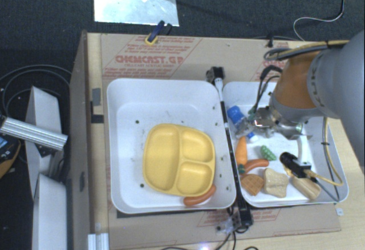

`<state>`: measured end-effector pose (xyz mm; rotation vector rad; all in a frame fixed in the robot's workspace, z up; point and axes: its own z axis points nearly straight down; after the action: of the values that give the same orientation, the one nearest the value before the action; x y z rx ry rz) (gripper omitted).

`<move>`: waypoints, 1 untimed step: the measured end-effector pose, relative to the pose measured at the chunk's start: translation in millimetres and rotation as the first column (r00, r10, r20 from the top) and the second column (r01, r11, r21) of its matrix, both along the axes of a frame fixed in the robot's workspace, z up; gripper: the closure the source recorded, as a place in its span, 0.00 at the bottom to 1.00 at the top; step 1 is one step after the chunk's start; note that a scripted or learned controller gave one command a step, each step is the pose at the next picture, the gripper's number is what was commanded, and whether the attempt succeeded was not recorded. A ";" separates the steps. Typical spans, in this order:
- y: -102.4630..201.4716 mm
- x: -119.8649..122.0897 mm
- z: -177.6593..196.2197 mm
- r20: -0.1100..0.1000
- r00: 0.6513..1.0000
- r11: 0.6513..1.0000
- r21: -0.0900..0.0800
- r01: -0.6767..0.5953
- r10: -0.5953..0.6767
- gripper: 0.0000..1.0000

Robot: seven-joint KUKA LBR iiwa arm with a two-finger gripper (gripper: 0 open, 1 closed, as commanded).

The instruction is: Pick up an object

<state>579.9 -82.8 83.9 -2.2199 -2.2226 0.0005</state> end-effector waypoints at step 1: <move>-0.7 -5.4 0.4 0.001 1.000 1.000 0.000 0.000 0.000 0.00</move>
<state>574.5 -83.4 84.2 -2.2206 -2.2223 -0.0002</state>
